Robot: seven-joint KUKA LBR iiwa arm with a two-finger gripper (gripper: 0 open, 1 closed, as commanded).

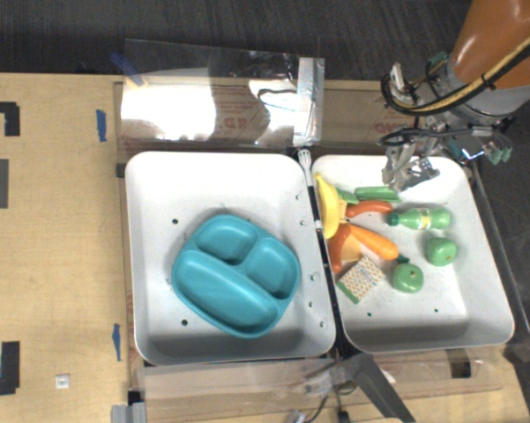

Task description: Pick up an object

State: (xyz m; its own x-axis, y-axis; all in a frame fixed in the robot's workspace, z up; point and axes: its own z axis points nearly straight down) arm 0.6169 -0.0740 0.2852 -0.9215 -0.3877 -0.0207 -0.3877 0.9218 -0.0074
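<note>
1. A cluster of toy foods is seen in the right bin (489,320), gathered in its left and upper part: a yellow banana (329,208) against the left wall, a long green vegetable (375,193) and a red-orange piece (369,209) just right of it, an orange carrot (373,241) below those, and a speckled square packet (361,278) lower still.
2. Further right, a green bottle (420,219) is laid on its side, with a green round piece (441,251) below it and a green apple (408,278) near the packet.
3. The gripper (406,171) is positioned at the upper edge of the right bin, just above the long green vegetable and up and left of the green bottle. No object is seen between its fingers.
4. The fingers point downward with a narrow gap visible between them; whether anything is touched by the tips cannot be told.
5. The grey wrist, wrapped in cables, and the orange band (498,20) are seen at the upper right.
6. In the left bin (150,201) a teal divided plate (236,274) is placed, well apart from the gripper.
7. No legible writing can be made out on the packet or elsewhere.
</note>
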